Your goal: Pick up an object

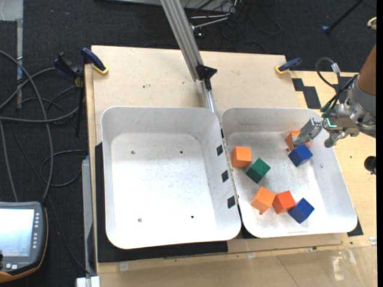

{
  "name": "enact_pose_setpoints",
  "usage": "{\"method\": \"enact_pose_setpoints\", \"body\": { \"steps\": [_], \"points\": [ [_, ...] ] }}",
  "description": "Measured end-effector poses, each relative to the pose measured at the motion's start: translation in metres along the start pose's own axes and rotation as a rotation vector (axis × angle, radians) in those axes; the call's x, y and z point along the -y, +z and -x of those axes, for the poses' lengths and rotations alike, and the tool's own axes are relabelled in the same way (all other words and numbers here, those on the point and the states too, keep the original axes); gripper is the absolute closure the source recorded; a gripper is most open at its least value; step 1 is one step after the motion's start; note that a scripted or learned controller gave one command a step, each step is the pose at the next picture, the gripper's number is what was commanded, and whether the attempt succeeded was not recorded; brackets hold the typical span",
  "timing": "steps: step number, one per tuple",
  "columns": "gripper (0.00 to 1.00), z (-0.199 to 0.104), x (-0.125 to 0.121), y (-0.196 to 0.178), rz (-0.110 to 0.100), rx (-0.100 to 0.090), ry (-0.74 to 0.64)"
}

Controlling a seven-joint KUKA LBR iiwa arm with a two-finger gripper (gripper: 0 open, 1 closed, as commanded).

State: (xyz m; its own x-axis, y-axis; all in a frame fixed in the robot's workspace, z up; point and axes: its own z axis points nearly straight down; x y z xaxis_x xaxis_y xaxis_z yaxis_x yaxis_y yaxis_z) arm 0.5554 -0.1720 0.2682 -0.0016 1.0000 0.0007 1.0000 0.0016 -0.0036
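The right bin (335, 178) holds several small cubes. An orange cube (242, 156) and a green cube (258, 170) lie near its left wall. Toward the front sit another orange cube (263, 199), a red-orange cube (283, 201) and a blue cube (301, 210). A second blue cube (300, 155) and an orange-brown block (291, 139) lie near the back right. My gripper (321, 135) hangs over the bin's back right part, open, with nothing between its fingers. One finger (308, 130) overlaps the orange-brown block's right side in this view.
The left bin (119, 160) stands beside the right one. A slanted metal bar (182, 31) runs from the top of the view down to the gap between the bins. Clamps (96, 61) (287, 66) hold the board's back corners. Cables lie on the floor at the left.
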Motion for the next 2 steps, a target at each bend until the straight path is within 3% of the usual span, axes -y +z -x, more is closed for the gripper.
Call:
{"method": "enact_pose_setpoints", "body": {
  "steps": [1,2],
  "points": [
    [0.00,0.000,-0.001,-0.002,0.003,0.001,0.001],
    [0.00,-0.002,-0.002,0.062,-0.003,-0.001,0.002]
  ]
}}
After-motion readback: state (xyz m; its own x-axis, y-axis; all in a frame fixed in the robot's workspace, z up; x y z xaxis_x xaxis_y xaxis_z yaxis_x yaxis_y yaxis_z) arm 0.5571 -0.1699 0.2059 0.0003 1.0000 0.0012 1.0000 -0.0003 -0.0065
